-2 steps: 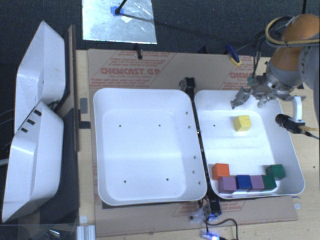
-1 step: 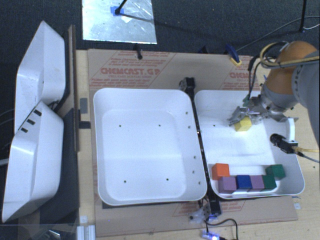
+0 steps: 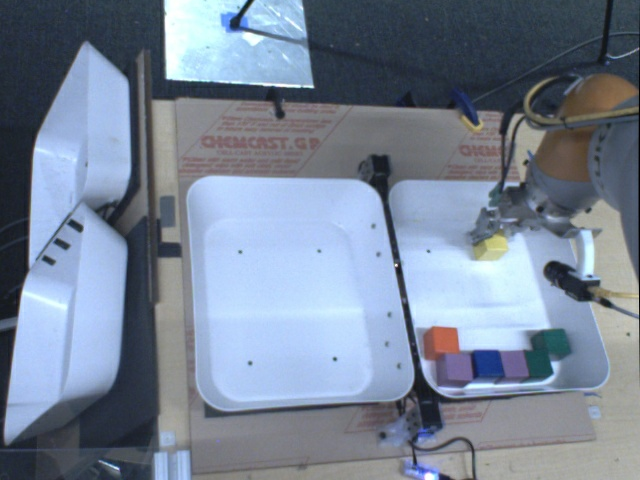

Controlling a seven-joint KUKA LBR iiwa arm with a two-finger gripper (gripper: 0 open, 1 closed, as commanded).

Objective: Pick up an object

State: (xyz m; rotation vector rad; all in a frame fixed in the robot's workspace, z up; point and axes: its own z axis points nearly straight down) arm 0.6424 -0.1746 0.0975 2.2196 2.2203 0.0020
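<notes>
Reaching in from the right edge of the camera view: grey arm with orange band, ending in the gripper low over the far half of the right bin. Cannot tell whether spread, pressed together or pinching anything; too small and dark at the tip to read.

Directly under the gripper and touching it in this view: yellow block, sitting on or just over the bin floor, slightly tilted. Cannot tell whether lifted or resting.

Well nearer the camera than the gripper, along the near wall of the same bin: a row of other blocks. Orange block at the row's left end, a little toward the gripper from the rest. Purple block just in front of it, then blue block touching on the right, then lilac block, then green block at the right end, nearest the arm's side.

Left of the gripper, across the dividing rims: left bin, white, with small dark dots on its floor.

Beyond the gripper, toward the far edge: cardboard sheet with red print under both bins, and a blue clamp on its edge. Farther still, up and left: shiny foil sheet on the dark floor.
</notes>
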